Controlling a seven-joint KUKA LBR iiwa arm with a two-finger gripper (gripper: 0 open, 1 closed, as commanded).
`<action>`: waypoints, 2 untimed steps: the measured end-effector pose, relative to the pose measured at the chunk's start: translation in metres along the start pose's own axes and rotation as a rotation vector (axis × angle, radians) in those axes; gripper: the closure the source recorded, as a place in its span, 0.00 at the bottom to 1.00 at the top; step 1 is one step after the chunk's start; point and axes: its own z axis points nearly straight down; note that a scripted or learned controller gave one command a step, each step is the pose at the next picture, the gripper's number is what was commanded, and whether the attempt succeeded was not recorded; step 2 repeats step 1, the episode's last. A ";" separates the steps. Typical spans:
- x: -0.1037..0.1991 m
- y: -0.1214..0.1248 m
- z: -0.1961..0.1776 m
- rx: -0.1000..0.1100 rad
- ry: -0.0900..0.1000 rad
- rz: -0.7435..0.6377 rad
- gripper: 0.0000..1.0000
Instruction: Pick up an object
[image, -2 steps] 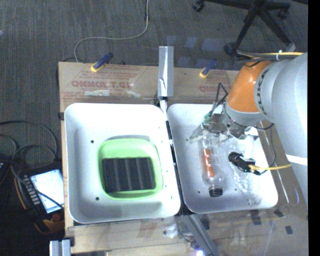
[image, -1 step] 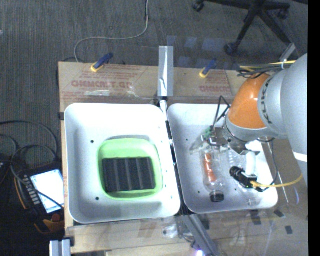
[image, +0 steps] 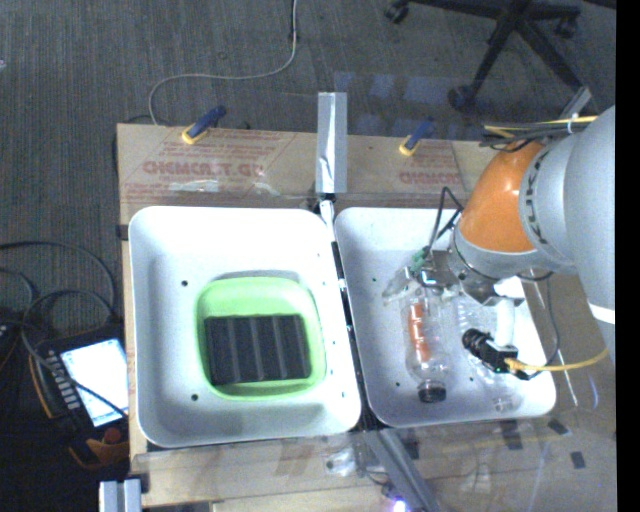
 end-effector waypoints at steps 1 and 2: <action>0.030 0.064 -0.078 0.023 -0.001 -0.024 1.00; 0.030 0.064 -0.078 0.023 -0.001 -0.024 1.00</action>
